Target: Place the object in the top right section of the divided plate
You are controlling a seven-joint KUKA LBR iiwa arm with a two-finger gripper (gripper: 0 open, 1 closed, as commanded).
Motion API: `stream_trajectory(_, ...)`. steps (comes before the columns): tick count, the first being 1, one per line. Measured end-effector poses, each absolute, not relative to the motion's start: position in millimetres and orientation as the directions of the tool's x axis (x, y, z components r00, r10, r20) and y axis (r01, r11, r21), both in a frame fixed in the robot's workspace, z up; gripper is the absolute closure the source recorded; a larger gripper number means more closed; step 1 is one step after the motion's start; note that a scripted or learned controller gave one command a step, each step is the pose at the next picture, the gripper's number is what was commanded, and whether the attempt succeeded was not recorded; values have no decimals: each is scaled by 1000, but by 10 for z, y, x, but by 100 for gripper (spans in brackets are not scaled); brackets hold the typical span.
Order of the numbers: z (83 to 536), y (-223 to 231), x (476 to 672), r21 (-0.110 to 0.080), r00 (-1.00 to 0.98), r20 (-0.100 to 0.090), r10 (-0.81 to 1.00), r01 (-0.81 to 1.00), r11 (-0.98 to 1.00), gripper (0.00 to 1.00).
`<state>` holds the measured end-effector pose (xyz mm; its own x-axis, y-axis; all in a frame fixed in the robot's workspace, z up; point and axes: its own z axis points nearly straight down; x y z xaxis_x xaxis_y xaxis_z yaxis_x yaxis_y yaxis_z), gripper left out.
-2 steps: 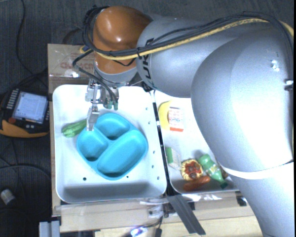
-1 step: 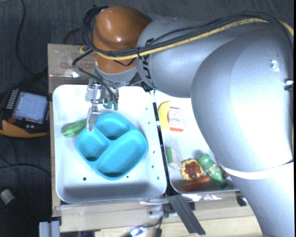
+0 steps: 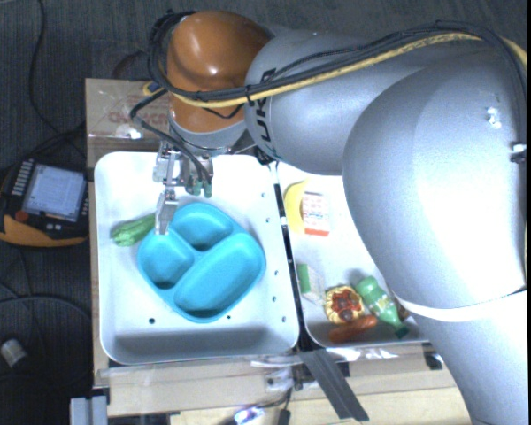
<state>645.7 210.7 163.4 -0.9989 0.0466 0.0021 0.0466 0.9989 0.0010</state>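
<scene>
A blue divided plate (image 3: 203,259) lies in the left white bin (image 3: 124,326), with two small sections toward the back and one large section in front. A green vegetable-shaped object (image 3: 133,230) rests on the bin floor against the plate's left rim, outside the plate. My gripper (image 3: 180,198) hangs over the plate's back left edge, just right of the green object. It is open, one long finger (image 3: 165,212) reaches down beside the object, and nothing sits between the fingers. The orange band (image 3: 214,51) is directly behind it.
The right bin (image 3: 311,333) holds a yellow banana with a white label (image 3: 303,207), a small green piece (image 3: 303,278), a round red-and-yellow toy food (image 3: 343,302), and a green item (image 3: 377,299). The arm covers most of that bin. A pendant (image 3: 44,197) lies left of the bench.
</scene>
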Motion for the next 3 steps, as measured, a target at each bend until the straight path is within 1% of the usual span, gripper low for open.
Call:
stream_trajectory(1, 1634, 2107, 6457, 1, -999, 2, 47, 47, 999, 0)
stream_trajectory(2, 1267, 2222, 6299, -1, -928, 4, 374, 374, 928, 0)
stream_trajectory(3, 1267, 2222, 6299, -1, -928, 5, 374, 374, 928, 0)
